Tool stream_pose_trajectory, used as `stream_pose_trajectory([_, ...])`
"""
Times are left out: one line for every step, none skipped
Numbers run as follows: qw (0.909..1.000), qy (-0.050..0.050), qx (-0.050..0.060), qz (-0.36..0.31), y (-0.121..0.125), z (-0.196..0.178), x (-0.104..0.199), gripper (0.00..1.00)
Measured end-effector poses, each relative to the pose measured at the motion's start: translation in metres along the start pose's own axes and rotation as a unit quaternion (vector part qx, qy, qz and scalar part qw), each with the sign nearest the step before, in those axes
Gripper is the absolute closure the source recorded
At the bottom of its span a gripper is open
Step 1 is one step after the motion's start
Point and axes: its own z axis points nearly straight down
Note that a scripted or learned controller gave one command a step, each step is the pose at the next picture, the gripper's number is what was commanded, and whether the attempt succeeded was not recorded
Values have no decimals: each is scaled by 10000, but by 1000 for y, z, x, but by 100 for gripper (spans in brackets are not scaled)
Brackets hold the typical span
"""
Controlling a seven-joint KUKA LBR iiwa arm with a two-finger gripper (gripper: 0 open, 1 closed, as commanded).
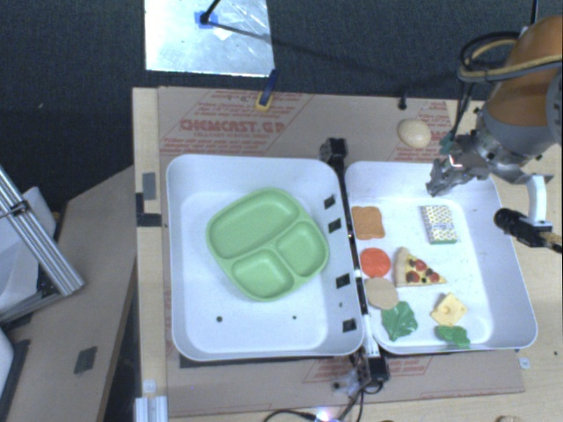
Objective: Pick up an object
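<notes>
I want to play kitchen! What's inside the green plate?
Nothing that I can see: the green plate shows three bare sections. It hides the bin floor underneath. The toy food lies in the right bin, like the pizza slice.

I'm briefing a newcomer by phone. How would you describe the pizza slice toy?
Look in the right-hand shallow white bin. Near its middle lies a flat triangular pizza slice toy, just right of a round red-orange disc. It alone is a yellow wedge with dark red spots.

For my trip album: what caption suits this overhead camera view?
Robot gripper hovering above toy foods in the right bin; green divided plate in the left bin.
</notes>
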Motion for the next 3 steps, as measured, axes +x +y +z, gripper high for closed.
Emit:
stream_pose_trajectory([10000,-1,-2,-21,15,7,56,100])
stream_pose_trajectory([10000,5,-5,-22,25,-10,68,100])
stream_pose_trajectory([10000,-4,11,3,25,11,66,100])
